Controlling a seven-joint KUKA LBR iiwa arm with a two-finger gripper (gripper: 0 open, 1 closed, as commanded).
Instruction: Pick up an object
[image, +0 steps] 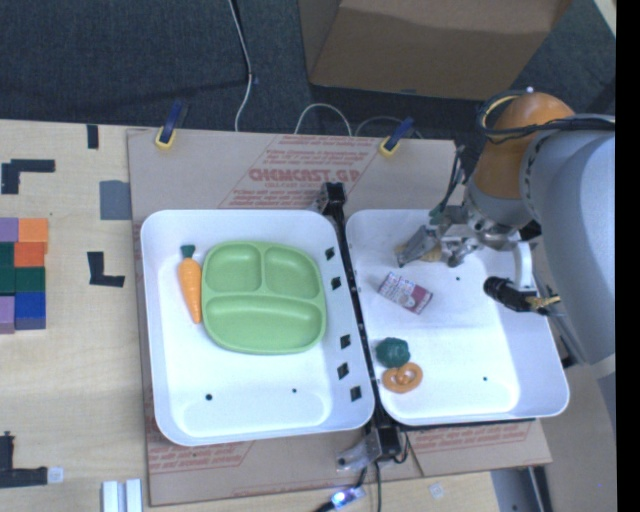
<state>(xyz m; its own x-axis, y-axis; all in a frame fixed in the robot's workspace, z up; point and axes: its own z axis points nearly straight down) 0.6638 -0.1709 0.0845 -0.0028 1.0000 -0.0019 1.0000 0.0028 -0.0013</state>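
**Pink carton lies loose below the jaws**

Pink and white, the small carton (404, 292) lies flat on the right bin (520, 395) floor, just below and slightly left of the gripper (425, 246). Its jaws stand spread, pinching nothing. Farther down sit a green lump (392, 351) and an orange pretzel (403, 377), touching. Well to the left, the left bin (165, 400) holds a green divided plate (264, 298) and a carrot (189, 284).
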